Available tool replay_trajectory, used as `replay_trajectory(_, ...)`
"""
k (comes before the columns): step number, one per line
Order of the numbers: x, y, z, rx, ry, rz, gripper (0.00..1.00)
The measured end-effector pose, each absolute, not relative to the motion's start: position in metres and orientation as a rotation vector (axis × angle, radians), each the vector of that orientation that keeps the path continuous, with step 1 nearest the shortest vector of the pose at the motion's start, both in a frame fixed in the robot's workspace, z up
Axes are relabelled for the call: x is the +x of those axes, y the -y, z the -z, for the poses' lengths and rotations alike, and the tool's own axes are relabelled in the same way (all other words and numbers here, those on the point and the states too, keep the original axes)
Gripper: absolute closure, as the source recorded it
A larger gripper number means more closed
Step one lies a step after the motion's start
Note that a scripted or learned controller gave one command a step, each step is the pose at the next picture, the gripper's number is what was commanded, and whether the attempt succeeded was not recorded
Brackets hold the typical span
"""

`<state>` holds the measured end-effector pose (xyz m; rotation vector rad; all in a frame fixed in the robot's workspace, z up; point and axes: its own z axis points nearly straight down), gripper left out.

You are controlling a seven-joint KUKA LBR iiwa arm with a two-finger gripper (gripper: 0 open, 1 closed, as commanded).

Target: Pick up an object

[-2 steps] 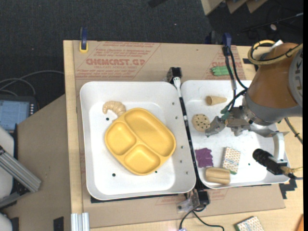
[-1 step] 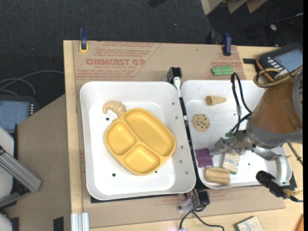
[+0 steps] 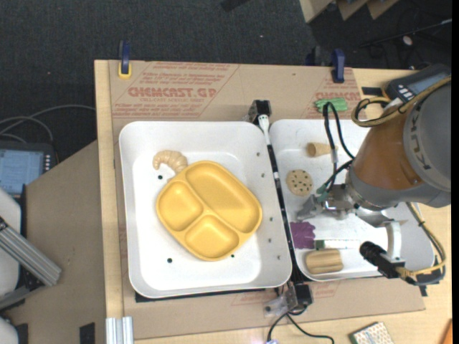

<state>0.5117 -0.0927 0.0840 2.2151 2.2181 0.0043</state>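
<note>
Nothing is lifted yet, we judge. Our pincer (image 3: pixel 313 208) hangs low in the right bin (image 3: pixel 423 260), above the purple piece (image 3: pixel 303 233) beside the cookie (image 3: pixel 299 181); whether it grips anything we cannot tell.

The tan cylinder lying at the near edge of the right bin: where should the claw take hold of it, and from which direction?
Probably from straight above, closing across the middle of the tan cylinder. It lies on its side, long axis running left to right, so its rounded flanks face the bin's near wall and centre. The purple piece lies close behind it, so the far finger has little room.
</note>
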Motion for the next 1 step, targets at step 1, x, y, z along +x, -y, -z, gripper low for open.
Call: replay_trajectory(1,0.5565,0.0933,-0.0849,2.216,-2.220,-0.004,0.00)
